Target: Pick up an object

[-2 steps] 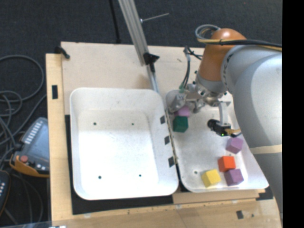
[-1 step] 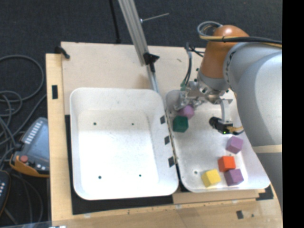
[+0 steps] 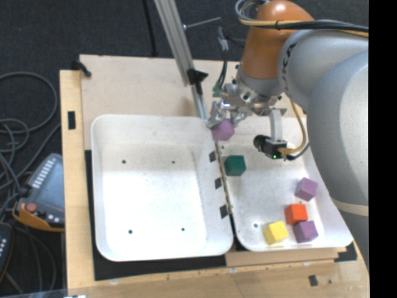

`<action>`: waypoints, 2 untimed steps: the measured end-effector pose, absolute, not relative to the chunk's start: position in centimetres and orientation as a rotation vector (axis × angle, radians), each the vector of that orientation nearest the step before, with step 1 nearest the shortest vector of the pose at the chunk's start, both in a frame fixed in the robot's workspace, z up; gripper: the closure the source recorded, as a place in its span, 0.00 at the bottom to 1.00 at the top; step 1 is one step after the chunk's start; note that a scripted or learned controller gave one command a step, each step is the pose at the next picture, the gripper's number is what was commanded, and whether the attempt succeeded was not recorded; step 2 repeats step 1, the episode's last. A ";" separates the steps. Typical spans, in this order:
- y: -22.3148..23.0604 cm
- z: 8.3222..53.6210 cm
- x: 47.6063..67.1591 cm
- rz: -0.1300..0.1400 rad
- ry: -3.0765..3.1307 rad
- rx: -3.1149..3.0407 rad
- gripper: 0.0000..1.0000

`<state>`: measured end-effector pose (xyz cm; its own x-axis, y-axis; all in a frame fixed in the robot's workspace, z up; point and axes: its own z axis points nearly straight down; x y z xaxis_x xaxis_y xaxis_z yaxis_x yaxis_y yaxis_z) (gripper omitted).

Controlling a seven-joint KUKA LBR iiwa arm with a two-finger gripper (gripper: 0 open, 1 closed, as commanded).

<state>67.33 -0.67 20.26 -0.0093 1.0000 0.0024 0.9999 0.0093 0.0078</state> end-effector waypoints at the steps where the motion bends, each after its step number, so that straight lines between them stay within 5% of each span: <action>1: 4.9 19.6 57.7 -0.004 2.232 2.218 1.00; 2: 4.9 19.6 57.7 -0.004 2.232 2.218 1.00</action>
